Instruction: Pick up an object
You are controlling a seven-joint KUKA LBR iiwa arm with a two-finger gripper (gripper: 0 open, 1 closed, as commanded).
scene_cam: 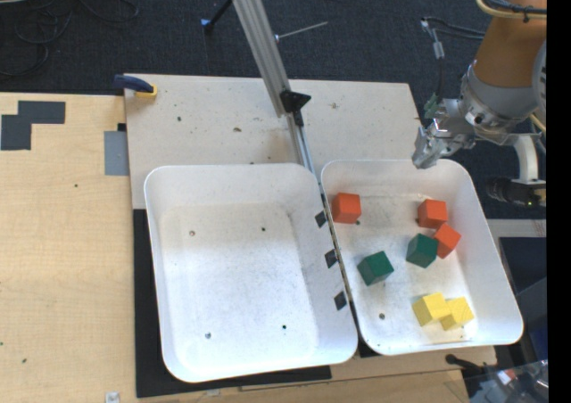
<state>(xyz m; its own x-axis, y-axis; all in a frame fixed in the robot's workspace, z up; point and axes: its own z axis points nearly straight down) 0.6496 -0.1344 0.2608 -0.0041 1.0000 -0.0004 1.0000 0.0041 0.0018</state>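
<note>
Camera view: one overhead slant over both bins.
Gripper [432,150]: above the far rim of the right bin [500,303]; finger state cannot be told; nothing seen held.
Nearest blocks: orange cube [433,212], second orange cube [447,238] touching a green cube [421,250].
Other blocks: orange cube [346,208] near the divider, green cube [376,267] mid-bin, yellow blocks [442,310] near corner.
Left bin [169,321]: white, speckled.

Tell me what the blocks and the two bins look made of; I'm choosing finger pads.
Orange block and green block: probably painted wood or plastic, with flat matte faces, crisp edges and no glare. Right bin and left bin: seemingly thin moulded plastic, white with rounded rims, speckled with dark marks. The view cannot settle either.
</note>
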